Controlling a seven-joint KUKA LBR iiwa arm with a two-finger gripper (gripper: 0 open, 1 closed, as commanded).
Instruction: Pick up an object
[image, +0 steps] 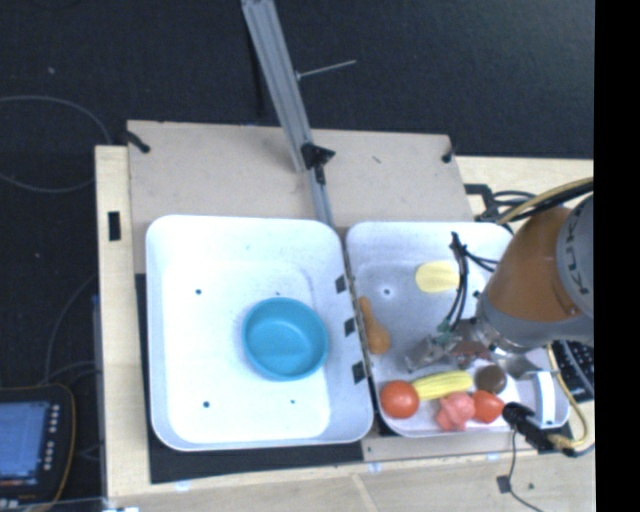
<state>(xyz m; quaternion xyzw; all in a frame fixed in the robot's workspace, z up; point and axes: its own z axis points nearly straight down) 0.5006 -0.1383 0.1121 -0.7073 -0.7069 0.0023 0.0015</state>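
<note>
Two white bins sit side by side on the table (250, 165). Left bin (200, 260) holds a blue bowl (286, 338), roughly centered. Right bin (400, 255) holds the clutter: a yellow lemon-like piece (437, 276) near the top, an orange-brown piece (373, 330) along the left wall, a red tomato (400, 399) at the lower left, a yellow corn (443, 384) just right of it, a pink piece (455, 411) and a red piece (487, 405) along the bottom edge, and a brown round piece (490, 378) above the red one. Arm (535, 285) comes in from the right over the right bin. Claw (440, 350) is low, just above the corn; cannot tell if it's apart or together, nothing seen held.
</note>
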